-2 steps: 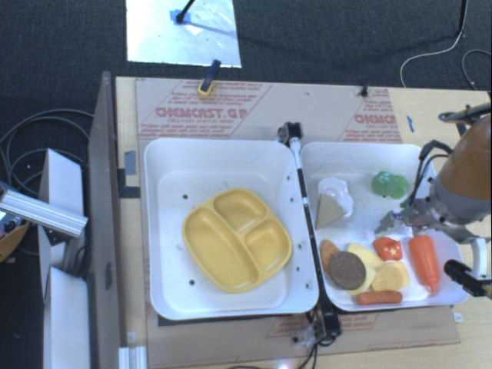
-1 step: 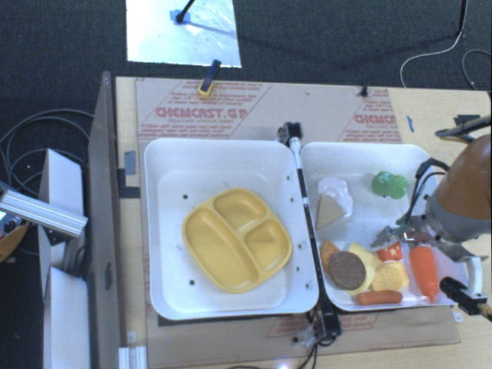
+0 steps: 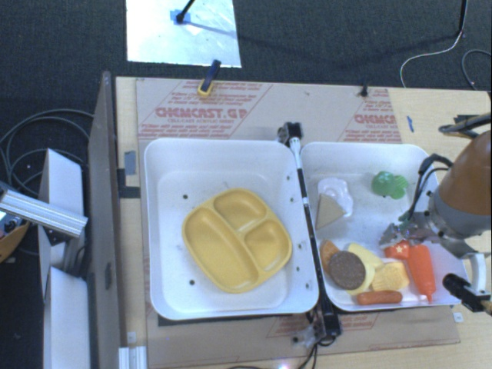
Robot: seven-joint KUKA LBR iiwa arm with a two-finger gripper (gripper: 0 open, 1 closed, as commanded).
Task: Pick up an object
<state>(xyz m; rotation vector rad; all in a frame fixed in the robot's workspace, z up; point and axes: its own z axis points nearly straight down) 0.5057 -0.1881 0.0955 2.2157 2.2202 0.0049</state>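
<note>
Hovering low over the orange plastic carrot (image 3: 421, 271), the pincer (image 3: 407, 235) looks poorly resolved; its state cannot be told. Advise centring squarely before closing.

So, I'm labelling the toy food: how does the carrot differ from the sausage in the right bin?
The carrot is bright orange; the sausage is a darker red-orange. The carrot is thicker and tapers, while the sausage is slim and even. The carrot lies roughly up-down in the view, the sausage left-right along the near wall. Both are elongated and rest in the right bin.
</note>
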